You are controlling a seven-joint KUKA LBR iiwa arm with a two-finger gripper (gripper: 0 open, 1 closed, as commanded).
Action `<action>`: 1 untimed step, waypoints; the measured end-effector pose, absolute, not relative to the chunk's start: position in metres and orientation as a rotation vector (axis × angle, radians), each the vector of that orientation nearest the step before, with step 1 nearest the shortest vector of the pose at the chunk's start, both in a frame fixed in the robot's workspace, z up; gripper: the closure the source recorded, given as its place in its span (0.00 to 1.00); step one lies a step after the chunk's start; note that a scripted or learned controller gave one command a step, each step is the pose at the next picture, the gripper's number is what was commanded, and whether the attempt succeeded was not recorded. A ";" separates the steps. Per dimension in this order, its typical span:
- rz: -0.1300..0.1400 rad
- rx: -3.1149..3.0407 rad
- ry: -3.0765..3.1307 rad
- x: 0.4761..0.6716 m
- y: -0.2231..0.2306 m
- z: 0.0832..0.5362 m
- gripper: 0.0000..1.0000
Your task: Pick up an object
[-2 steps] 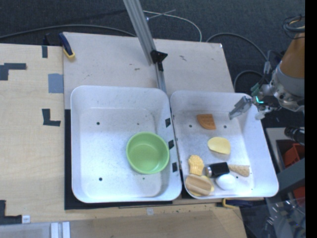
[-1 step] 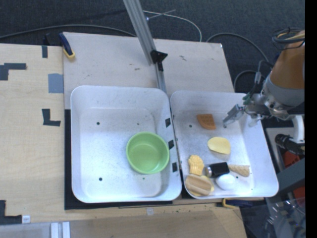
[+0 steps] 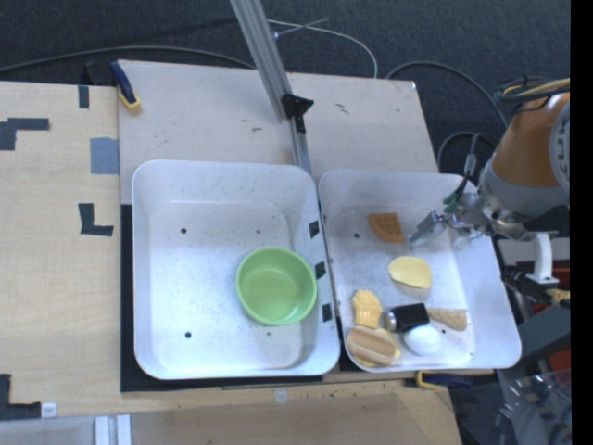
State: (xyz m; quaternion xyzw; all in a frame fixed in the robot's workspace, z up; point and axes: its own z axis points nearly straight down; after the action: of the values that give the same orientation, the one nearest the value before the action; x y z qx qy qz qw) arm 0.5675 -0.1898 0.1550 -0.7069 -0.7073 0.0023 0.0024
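- Camera view: the right-hand shallow white plastic bin (image 3: 482, 276) served as the landmark, and every candidate for the pick lay inside it, on its floor.
- The end effector (image 3: 428, 230) hung low over that bin's upper middle, reaching in from the bin's right rim, with the grey arm and its orange band (image 3: 528, 146) just outside that rim.
- Its dark fingers (image 3: 419, 234) pointed toward the flat orange-brown wedge (image 3: 386, 226), which lay just beside the tips, toward the bin's left wall. Nothing sat between the fingers; how far apart they stood I could not tell, as they were small and blurred.
- Below the wedge, near the bin's centre, rested a pale yellow rounded piece (image 3: 410, 272).
- Toward the bin's near edge clustered a yellow corn-like piece (image 3: 367, 308), a tan bread-like roll (image 3: 372, 346), a black cylinder (image 3: 406, 318), a white egg-shaped object (image 3: 424, 340) and a small tan triangular slice (image 3: 449, 319), several touching one another.
- Left of the landmark bin, the second white bin (image 3: 167, 248) held a green plastic bowl (image 3: 275, 286); both bins stood on the tabletop (image 3: 213, 109).
- Judged progress: only the approach looked done. No object was lifted; closing on a piece, likely the wedge, and raising it remained.
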 end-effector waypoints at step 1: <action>0.007 -2.217 -2.219 0.564 -0.193 0.110 0.00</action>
State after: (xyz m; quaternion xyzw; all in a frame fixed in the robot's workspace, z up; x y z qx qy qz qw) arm 0.5636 -0.1933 0.1099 -0.7068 -0.7074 0.0021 0.0023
